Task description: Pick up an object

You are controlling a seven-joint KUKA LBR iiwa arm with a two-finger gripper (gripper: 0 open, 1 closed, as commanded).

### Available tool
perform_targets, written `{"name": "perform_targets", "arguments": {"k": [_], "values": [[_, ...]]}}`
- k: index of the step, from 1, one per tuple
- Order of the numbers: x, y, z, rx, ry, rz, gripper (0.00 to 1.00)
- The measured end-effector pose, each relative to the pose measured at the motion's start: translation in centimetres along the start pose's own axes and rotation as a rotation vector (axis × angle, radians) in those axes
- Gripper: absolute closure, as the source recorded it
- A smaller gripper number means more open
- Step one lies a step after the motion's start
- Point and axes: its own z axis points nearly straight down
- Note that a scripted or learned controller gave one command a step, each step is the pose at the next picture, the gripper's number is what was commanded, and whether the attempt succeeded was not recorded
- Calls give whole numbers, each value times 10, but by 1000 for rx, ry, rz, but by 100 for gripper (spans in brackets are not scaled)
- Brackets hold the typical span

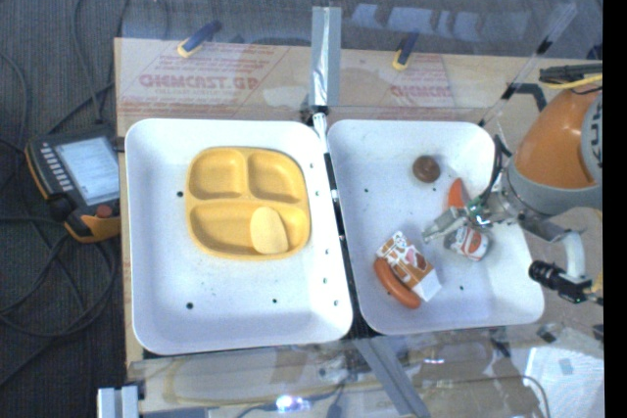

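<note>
Nearest the lens, low in the right bin [509, 303]: a small red-and-white carton [407, 265], lying across a reddish-orange sausage-shaped toy [396, 289] and touching it. Up and to the right of these, close to the bin's right wall, the gripper [460, 228] down inside the bin, with a red-and-white object [472, 244] right at its tip — whether clamped between the fingers or merely beside them, cannot tell. Just above that, an orange carrot-like piece [457, 193], tilted, near the gripper. Higher still, a small round brown thing [425, 169], well apart from the carton. Behind the gripper, the orange band [554, 152] of the arm, bulging in from the right edge.

Left bin [157, 308]: a yellow divided tray [217, 173] with three compartments, and in its lower compartment a pale yellow oval piece [268, 230] — resting against the tray's lower right corner. Off the bench to the left, on the dark floor, a handheld control pendant [78, 179] with its screen facing up.
</note>
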Motion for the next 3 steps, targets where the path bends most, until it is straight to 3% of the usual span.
{"name": "perform_targets", "arguments": {"k": [1,2,3], "values": [[-4,-2,-8,3,-8,4,100],[-1,-1,-7,6,-2,0,0],[8,-44,-1,0,-5,-61,0]]}}
